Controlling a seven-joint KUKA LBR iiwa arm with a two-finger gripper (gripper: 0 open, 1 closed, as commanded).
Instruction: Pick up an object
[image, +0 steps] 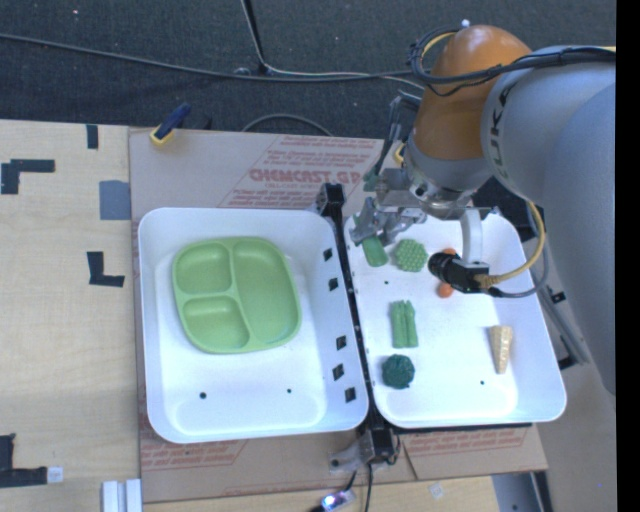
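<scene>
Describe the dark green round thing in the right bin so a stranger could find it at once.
Start at the right bin, the one without the green divided plate. Go to its front left part, near the divider between the bins. The dark green ball sits there, just below the lighter green ribbed bar; it is the darkest, roundest piece.

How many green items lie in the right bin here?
4: a small green block and a bumpy green piece near the arm, a ridged green stick mid-bin, a dark green round clump in front. The arm may hide more.
</scene>
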